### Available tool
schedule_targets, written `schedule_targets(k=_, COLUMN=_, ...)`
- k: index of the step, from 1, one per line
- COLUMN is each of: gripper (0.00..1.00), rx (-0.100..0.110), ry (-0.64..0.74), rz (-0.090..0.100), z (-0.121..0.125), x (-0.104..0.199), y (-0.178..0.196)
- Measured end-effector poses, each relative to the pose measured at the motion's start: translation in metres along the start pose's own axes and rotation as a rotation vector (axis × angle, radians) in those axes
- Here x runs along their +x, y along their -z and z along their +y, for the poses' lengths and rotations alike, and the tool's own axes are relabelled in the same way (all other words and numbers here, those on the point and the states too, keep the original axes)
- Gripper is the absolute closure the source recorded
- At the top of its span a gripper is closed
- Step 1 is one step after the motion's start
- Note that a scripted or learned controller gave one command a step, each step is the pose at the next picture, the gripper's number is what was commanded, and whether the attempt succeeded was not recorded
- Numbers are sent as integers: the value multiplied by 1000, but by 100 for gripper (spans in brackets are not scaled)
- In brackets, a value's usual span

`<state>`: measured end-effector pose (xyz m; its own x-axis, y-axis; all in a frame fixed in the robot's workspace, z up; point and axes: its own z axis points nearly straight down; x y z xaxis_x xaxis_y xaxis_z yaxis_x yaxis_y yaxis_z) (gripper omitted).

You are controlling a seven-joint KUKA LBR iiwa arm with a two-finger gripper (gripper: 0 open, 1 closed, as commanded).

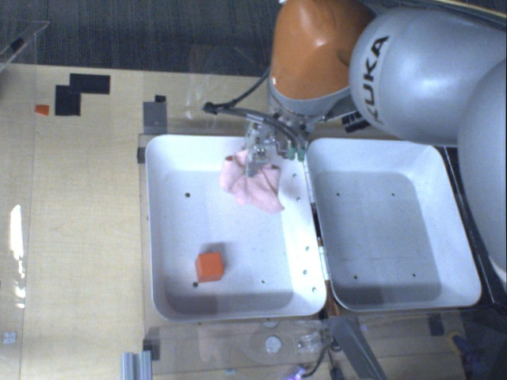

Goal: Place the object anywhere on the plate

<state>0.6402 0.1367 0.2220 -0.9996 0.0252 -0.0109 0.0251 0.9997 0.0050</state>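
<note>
A small orange block (pixel 210 267) lies on the floor of the left bin (pixel 170 212), near its front left. A pale pink flat shape with an uneven outline, which looks like the plate (pixel 261 192), rests at the bin's back right. My gripper (pixel 256 161) hangs right over the plate's back edge and hides part of it. The orange wrist band and grey arm loom above and to the right. The block sits well apart from the gripper, toward the front left.
The right bin (pixel 388 283) stands beside the left one, sharing a narrow divide. Black cables run from the wrist toward the left bin's back rim. Black and orange markers lie on the bench at the far left.
</note>
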Motion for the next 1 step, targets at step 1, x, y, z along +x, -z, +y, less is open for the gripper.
schedule_targets(k=1, gripper=100, rx=0, ry=31, rz=1, z=50, x=16, y=4)
